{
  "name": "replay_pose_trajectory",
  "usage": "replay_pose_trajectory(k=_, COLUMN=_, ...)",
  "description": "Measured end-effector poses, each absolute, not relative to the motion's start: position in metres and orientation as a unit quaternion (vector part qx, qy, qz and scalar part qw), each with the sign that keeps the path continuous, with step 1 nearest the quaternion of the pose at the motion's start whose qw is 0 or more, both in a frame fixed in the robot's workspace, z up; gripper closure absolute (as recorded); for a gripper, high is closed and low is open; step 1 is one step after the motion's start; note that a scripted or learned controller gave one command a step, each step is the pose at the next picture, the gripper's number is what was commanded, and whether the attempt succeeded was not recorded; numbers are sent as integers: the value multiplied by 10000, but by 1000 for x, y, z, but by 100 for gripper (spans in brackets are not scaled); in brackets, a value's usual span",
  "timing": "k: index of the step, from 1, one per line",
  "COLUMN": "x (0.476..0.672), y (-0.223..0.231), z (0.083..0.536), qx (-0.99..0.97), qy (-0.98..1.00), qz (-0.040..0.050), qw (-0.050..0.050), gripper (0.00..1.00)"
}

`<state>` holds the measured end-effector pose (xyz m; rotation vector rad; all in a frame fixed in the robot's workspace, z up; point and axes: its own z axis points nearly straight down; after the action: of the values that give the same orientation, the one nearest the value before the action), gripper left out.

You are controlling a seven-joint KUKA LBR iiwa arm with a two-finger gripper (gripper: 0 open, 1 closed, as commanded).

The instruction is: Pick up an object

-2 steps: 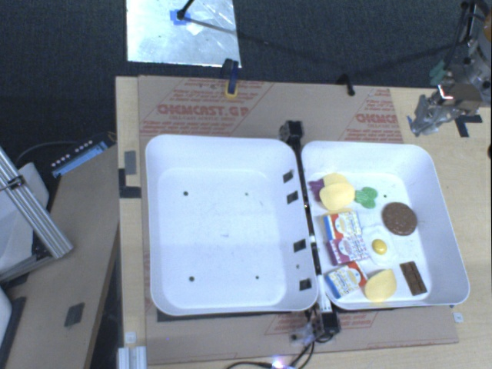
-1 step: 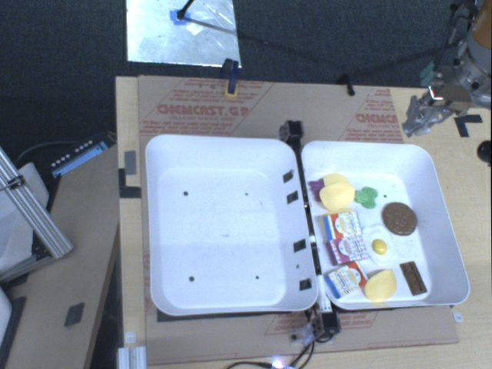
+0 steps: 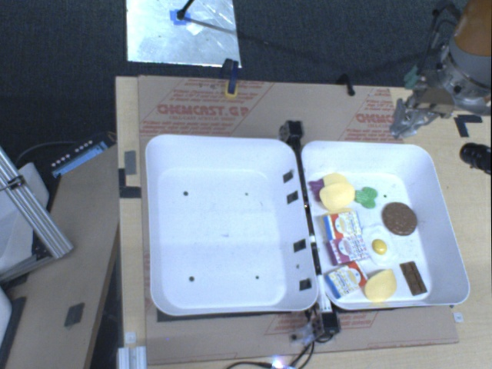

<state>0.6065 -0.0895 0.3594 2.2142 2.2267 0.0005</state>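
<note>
Evidently nothing is grasped yet: the pincer (image 3: 403,126) hangs above the counter just beyond the right bin (image 3: 442,206), gripping nothing, its gap too blurred to judge; a likely pick, the brown bar (image 3: 413,277), lies near the bin's front corner, long axis running front-to-back

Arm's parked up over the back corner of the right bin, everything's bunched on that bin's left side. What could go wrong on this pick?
1. The gripper hangs outside the right bin, past its back rim; a low approach could clip that rim.
2. The yellow lump, the green piece and the snack packets crowd together, so fingers may catch two things or push one aside.
3. The brown disc and the dark bar lie flat and may slip the fingers.
</note>
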Motion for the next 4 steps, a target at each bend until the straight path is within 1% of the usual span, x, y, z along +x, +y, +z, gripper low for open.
replay_pose_trajectory(k=1, x=627, y=-77, z=353, qx=7051, qy=7091, qz=8, qw=17, gripper=100)
replay_pose_trajectory(k=2, x=635, y=-62, z=345, qx=7051, qy=7091, qz=7, qw=13, gripper=100)
replay_pose_trajectory(k=3, x=655, y=-34, z=348, qx=7047, qy=7095, qz=17, qw=19, gripper=100)
replay_pose_trajectory(k=4, x=669, y=-9, z=349, qx=7049, qy=7093, qz=15, qw=13, gripper=100)
